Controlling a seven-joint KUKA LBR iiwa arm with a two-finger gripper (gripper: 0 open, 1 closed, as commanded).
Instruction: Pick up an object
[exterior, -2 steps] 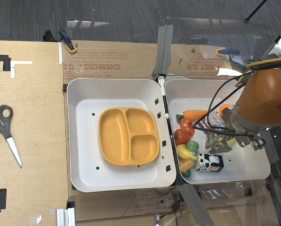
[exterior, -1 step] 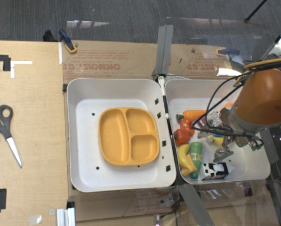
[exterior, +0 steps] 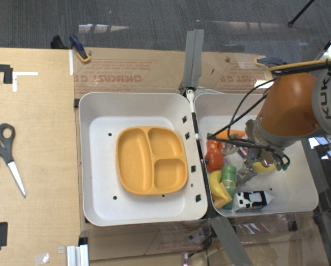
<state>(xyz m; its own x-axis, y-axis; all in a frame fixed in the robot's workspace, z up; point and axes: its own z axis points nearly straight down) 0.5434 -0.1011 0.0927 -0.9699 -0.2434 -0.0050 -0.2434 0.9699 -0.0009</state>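
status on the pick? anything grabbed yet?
Done: the arm has reached into the right bin, and the gripper is low among the toys there. In hand: nothing visibly; the green piece, red piece and black-and-white toy all lie on the bin floor. Left: grasp and lift one.

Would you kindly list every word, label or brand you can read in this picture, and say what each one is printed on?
"KU": black letters on the grey arm at the right edge, the rest of the word cut off.
Red print on the cardboard sheet behind the bins: it appears upside down and mirrored, too faint to read with confidence.
Nothing else carries readable text.
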